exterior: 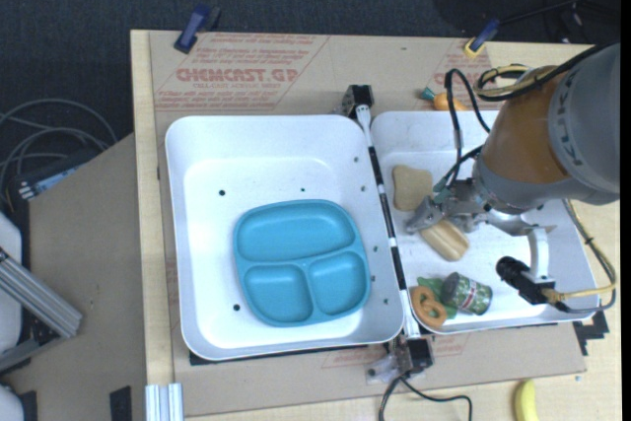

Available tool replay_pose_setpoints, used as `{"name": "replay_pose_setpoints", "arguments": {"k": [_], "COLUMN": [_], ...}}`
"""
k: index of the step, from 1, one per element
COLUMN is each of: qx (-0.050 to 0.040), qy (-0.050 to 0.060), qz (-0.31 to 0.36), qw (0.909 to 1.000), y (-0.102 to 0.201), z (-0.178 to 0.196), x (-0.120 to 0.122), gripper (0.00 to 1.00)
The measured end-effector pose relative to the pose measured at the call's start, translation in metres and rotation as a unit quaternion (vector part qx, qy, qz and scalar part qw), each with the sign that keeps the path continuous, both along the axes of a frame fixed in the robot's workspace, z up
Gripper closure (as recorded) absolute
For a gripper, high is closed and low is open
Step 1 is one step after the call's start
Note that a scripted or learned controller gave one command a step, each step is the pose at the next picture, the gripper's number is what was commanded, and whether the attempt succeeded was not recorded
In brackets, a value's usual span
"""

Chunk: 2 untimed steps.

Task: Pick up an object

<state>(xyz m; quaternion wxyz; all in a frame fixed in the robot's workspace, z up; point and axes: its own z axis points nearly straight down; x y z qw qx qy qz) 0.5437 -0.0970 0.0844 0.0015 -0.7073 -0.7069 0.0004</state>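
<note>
Gripper (437, 212): low in right bin (552, 311), state cannot tell.
Tan block (445, 239): touching, just below gripper.
Risk: gripper slips off, pushes block w/o grasp.

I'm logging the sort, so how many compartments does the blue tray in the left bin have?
3 on the blue tray: one long one across the far side, two smaller ones side by side along the near side. None hidden.

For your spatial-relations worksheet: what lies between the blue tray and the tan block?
In the camera view, the adjoining bin walls lie between the blue tray and the tan block.
</note>
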Motion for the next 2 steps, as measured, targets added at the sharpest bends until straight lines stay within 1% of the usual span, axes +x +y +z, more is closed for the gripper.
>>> {"name": "replay_pose_setpoints", "arguments": {"k": [1,2], "qx": [-0.0003,-0.0004], "qy": [-0.001,-0.002], "qz": [0.000,0.001], "qw": [1.0000,1.0000], "y": [0.000,0.071], "z": [0.010,0.134], "x": [0.000,-0.026], "gripper": [1.00,1.00]}}
